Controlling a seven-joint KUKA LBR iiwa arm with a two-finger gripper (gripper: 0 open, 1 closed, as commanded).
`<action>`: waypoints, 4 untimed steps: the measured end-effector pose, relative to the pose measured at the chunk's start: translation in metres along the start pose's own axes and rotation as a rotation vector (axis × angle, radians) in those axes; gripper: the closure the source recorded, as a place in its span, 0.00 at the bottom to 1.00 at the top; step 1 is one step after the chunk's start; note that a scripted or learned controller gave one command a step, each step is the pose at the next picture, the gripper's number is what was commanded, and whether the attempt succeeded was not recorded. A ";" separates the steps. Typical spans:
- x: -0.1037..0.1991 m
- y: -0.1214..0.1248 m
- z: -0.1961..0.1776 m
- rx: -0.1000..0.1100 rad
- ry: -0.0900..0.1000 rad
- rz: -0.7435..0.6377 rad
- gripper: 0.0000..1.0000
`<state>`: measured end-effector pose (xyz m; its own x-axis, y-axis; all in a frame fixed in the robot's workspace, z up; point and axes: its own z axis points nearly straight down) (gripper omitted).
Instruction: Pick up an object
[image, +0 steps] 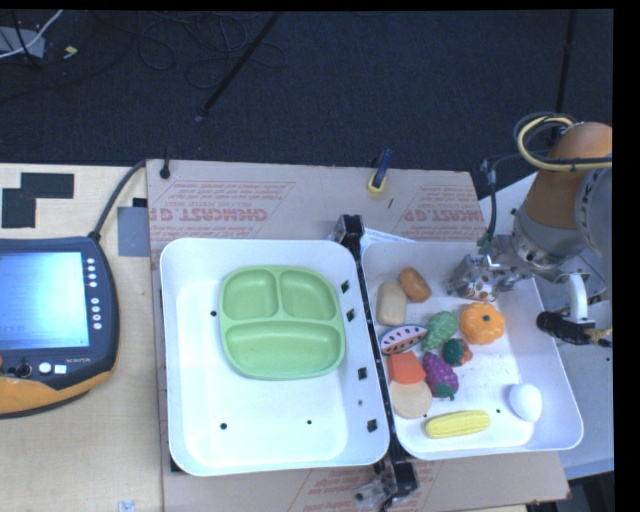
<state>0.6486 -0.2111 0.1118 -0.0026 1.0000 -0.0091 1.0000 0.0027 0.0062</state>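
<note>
Objects for picking lie crowded in the right shallow white bin (560, 420), mostly along its left wall. The yellow plastic corn cob (457, 424) lies near the bin's front edge, its long axis running nearly left to right, right end tilted slightly toward the back. The purple plastic grape bunch (440, 374) runs back to front, touching an orange carrot-like piece (405, 368) and a tan rounded piece (410, 399) just in front of that. A red-and-white slice with dark seeds (402, 340) lies slantwise, its right end toward the back. One beige oval piece (391, 302) and one brown bread-like piece (414, 284) sit near the back left. One green leafy vegetable (440, 329) touches one orange round fruit (482, 324) at the bin's middle. One white egg (524, 401) lies alone near the front right corner, with bare floor around it; the right half of this bin offers the most open room.

The end effector (484, 278) hangs over the back right part of this bin, just behind the orange fruit; whether its fingers are apart or closed, I cannot tell, and nothing is seen in it.

The left shallow white bin (200, 420) carries one green three-compartment plastic plate (283, 322), with bare floor along its front edge. Both bins rest on the counter (60, 440).
</note>
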 end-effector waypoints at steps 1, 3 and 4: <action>0.001 0.003 -0.003 -0.009 0.004 0.001 0.00; 0.009 0.000 -0.071 0.003 0.008 0.002 1.00; 0.008 0.001 -0.120 0.002 0.008 0.001 1.00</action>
<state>0.6489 -0.2025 0.2313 -0.0013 1.0000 -0.0013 1.0000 0.0013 0.0037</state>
